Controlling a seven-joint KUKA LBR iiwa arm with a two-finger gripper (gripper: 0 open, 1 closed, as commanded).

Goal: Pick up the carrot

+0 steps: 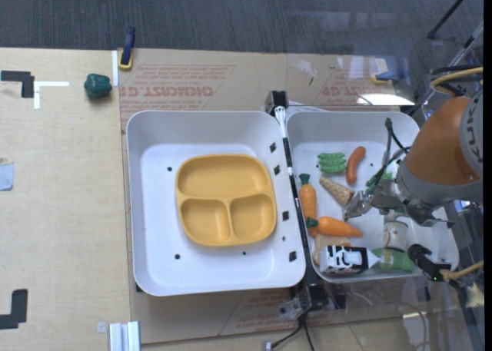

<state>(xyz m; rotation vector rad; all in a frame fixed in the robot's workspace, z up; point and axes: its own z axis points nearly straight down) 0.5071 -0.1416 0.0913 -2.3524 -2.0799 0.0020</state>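
Two orange carrots lie in the right bin [430, 243]. One carrot [308, 200] lies lengthwise along the bin's left wall, green top pointing away. The other carrot [336, 226] lies crosswise just in front of it, its tip pointing right. My gripper [360, 205] hangs over the middle of this bin, just above and to the right of the crosswise carrot, beside a tan cone-shaped piece [334, 189]. It is open, with nothing between its fingers.
In the same bin there are a green toy vegetable [332, 161], a red sausage [354, 165], a black-and-white bottle [345, 259] and a green item [397, 260] along the front wall. The left bin [146, 211] holds a yellow divided plate [226, 198].
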